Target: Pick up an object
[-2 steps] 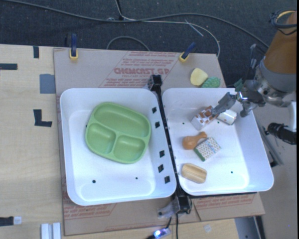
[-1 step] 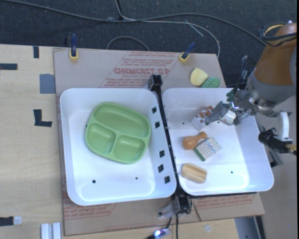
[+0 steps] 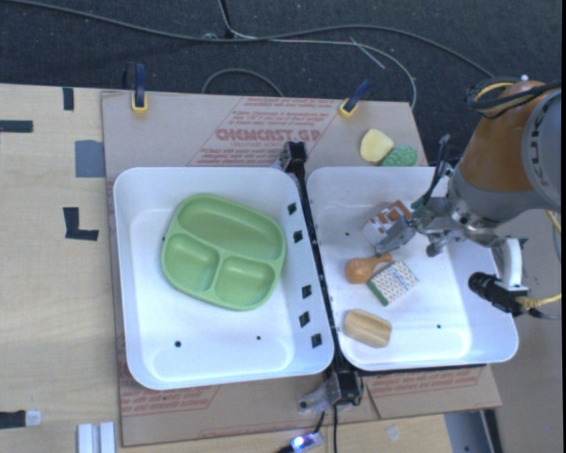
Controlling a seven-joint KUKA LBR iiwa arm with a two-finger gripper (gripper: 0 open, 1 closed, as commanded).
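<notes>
The right bin (image 3: 453, 333) holds a silver and orange packet (image 3: 385, 219), an orange rounded object (image 3: 362, 270), a small green and white patterned box (image 3: 393, 282) and a tan bread-like piece (image 3: 368, 327). My gripper (image 3: 417, 242) hangs over the bin's upper middle, just right of the packet and above the patterned box. It looks open, and I see nothing between its two dark fingers. The grey wrist and orange band rise to the right of it.
The left bin (image 3: 141, 347) carries a green divided plate (image 3: 224, 251). A yellow sponge-like block (image 3: 376, 145) and a green item (image 3: 403, 157) lie on the cardboard behind the right bin. A black divider with clips (image 3: 308, 262) runs between the bins.
</notes>
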